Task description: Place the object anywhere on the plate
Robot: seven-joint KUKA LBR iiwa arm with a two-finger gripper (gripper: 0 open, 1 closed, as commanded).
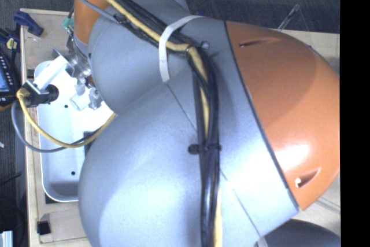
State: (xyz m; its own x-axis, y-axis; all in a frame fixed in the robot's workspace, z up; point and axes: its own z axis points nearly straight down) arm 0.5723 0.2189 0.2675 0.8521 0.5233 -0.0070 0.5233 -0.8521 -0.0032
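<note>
From above, the grey arm with its orange band (277, 107) covers most of the frame. At left, a corner of a shallow white bin (58, 182) shows. The gripper and the task's object and plate are hidden behind the arm.

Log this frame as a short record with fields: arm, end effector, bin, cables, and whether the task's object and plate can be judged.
arm: grey KUKA arm with orange band blocks most of the camera view
end effector: white wrist hardware at left, over the bin; finger state unreadable
bin: white bin, lower left corner exposed
cables: black and yellow cables strapped along the arm
object and plate: cannot be judged
</note>
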